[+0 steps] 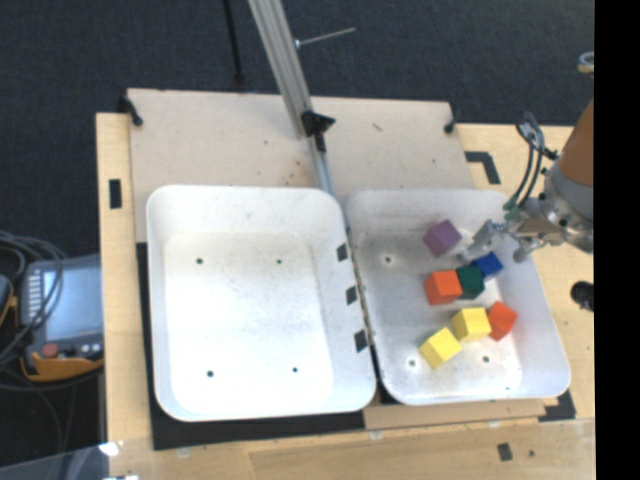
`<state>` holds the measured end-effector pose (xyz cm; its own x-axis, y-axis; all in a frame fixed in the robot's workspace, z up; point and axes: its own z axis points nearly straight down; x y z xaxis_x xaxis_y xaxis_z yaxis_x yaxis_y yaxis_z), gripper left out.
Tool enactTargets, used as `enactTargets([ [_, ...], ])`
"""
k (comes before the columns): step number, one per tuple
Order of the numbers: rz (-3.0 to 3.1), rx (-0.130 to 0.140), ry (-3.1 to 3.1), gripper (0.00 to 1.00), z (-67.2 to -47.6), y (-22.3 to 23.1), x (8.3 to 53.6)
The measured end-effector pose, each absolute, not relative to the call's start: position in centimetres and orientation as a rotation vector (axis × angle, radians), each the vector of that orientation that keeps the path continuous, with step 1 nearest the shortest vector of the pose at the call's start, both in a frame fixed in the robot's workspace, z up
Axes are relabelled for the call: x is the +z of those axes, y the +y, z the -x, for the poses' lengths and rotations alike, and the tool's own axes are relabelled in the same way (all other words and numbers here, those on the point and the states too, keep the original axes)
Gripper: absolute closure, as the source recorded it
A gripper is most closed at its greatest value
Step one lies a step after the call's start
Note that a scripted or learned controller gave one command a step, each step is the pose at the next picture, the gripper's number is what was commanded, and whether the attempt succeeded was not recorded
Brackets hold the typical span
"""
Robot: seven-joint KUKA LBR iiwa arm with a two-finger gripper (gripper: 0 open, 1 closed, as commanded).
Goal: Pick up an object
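Claw (497,236): over the right bin's (400,218) far right part, above the blocks; finger spread cannot be told from here.
Nearest blocks: blue (488,264) and green (470,280) just below it, purple (441,237) to its left.
Further out: orange (443,287), two yellow (470,323) (439,347), red-orange (501,320).
Left bin (160,218): white.

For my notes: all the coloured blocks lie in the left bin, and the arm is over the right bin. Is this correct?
Not quite. The camera view shows the blocks in the right bin, not the left bin. The arm is over the right bin, as you wrote.
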<state>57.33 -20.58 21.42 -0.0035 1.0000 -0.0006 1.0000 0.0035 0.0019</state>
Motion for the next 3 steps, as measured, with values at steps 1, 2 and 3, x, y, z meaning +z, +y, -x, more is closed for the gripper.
enactTargets([
  [1,-2.216,0.001,2.224,0.0,-57.3,-20.6,21.4],
  [2,-2.223,-0.006,2.223,0.0,-56.4,-20.8,15.5],
  [3,-2.207,0.013,2.214,0.0,-57.0,-21.1,12.7],
])
